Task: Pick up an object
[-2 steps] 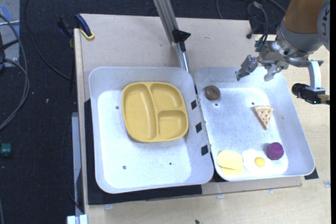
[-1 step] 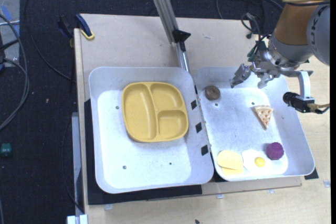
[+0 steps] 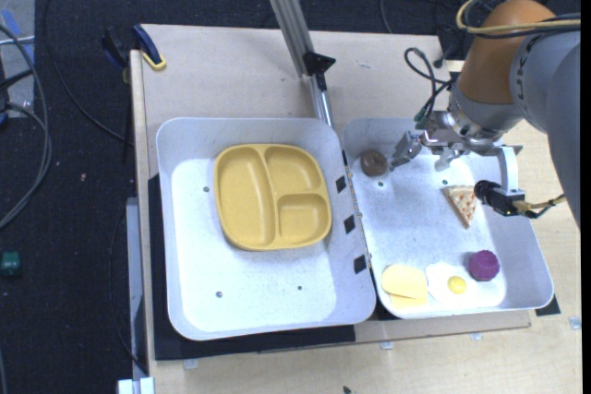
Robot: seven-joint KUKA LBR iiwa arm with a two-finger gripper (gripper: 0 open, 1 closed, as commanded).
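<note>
**Two bins, one arm over the right**

Looking down, I see the left bin (image 3: 185, 291) holding a yellow divided plate (image 3: 273, 197). The right bin (image 3: 526, 244) holds a brown ball (image 3: 373, 163) near its far left corner, a pizza slice (image 3: 461, 203), a purple ball (image 3: 483, 266), a fried egg (image 3: 450, 282) and a pale yellow piece (image 3: 404, 281) along the near wall. The gripper (image 3: 404, 149) hangs just beside the brown ball; whether it is clenched I cannot tell, and nothing seems caught in it.
</note>
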